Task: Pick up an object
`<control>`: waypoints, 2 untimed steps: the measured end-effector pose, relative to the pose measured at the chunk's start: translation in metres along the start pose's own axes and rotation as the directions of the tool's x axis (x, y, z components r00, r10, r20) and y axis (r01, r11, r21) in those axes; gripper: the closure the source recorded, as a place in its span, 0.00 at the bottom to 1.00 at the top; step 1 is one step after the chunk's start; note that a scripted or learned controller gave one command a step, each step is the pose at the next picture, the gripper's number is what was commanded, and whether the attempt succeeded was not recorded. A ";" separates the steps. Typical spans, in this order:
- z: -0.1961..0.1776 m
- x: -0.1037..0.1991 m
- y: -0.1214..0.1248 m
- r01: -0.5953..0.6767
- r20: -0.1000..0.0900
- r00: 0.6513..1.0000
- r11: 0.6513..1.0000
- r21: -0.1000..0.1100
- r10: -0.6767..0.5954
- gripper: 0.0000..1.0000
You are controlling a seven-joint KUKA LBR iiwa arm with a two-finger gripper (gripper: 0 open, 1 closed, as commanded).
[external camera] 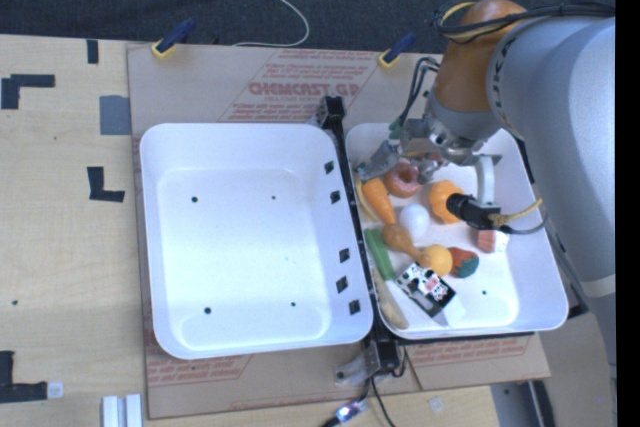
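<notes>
The grey two-finger gripper hangs over the right white bin's far left corner, above a pink ring-shaped toy; whether it grips anything I cannot tell.

Both bins, left bin and right bin, look like smooth white plastic with a soft sheen. They sit on a matt brown cardboard sheet printed in red, over a pale wood-grain bench. The arm shows smooth grey casing and a glossy orange band.

Fixed overhead, slanted onto both bins
</notes>
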State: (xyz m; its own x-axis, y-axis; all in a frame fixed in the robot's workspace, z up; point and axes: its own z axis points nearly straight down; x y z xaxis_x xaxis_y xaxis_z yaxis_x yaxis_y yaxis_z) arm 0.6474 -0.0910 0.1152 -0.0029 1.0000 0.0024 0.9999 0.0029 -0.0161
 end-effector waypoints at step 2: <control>-0.021 0.049 0.003 0.003 -0.006 1.000 1.000 -0.010 -0.003 0.00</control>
State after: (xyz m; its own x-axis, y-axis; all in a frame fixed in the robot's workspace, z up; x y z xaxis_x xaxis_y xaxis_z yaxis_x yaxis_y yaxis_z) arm 0.6501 -0.0421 0.1363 -0.0060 0.9999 0.0084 1.0000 0.0060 -0.0058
